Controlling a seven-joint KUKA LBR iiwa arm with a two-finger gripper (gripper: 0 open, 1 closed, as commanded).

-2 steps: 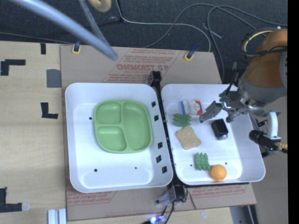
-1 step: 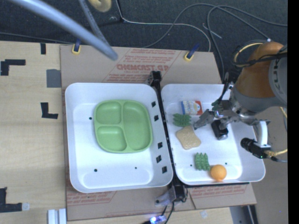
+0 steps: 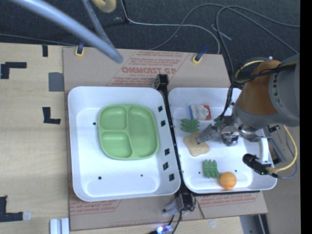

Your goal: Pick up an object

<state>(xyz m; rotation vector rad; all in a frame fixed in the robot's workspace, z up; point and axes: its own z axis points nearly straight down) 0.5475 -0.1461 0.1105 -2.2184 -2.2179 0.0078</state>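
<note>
i hang over the right bin (image 3: 253, 183), my pincer (image 3: 205, 136) dipped toward its middle, the tips right above the tan, bread-like slice (image 3: 196, 145) that lies just left of centre. my fingers (image 3: 210, 132) look drawn close together, narrow rather than wide, and nothing sits between them, so i hold nothing. from the slice, a green leafy piece (image 3: 189, 125) lies at twelve o'clock, a small white carton with blue and red print (image 3: 200, 112) beyond that, a second green ridged piece (image 3: 211, 168) at five o'clock, and an orange ball-shaped fruit (image 3: 227, 180) beside it. the left bin (image 3: 78, 145) carries a green divided plate (image 3: 129, 131). i judge the slice light, flat and probably stiff toy plastic, low against the floor, so it may slide away; taking it across its narrow width, at the edges, looks best.
</note>
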